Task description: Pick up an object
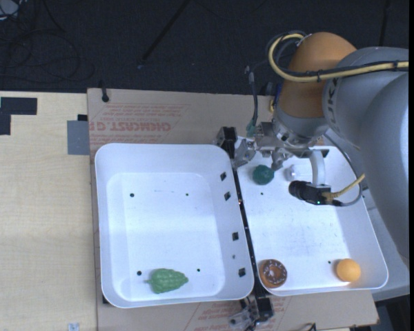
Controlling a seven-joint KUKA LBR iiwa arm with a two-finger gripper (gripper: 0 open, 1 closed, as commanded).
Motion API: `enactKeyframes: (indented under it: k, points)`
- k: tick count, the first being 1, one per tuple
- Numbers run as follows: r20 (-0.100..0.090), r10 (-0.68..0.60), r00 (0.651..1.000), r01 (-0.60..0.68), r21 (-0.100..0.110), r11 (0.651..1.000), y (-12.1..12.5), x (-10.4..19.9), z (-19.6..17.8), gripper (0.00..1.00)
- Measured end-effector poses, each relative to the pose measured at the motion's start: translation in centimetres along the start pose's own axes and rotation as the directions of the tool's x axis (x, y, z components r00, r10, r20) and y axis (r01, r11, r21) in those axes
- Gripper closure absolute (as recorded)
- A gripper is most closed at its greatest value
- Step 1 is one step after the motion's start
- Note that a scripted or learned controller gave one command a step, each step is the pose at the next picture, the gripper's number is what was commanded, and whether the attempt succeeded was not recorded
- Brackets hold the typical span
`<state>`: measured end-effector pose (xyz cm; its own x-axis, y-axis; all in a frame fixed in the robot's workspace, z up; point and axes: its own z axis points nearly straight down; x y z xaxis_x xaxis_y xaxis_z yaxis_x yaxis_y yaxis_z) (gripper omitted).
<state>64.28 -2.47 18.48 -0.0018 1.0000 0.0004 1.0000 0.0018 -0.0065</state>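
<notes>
Green ball [263, 174] seemingly between claw [263, 158] fingers.

Red print on the cardboard sheet [167, 119] under the bins, upside down and mirrored from this angle: large letters above the left bin, seemingly "CHEMCAST", not surely legible. Smaller red lines beside and below it, too small to read. More red print on the cardboard at the near edge, illegible.
</notes>
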Motion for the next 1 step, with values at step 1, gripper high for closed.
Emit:
enactKeyframes:
  k: [1]
  points:
    - [-0.002, -0.002, 1.000, 0.002, -0.005, 1.000, -5.67, 4.13, -6.65, 0.00]
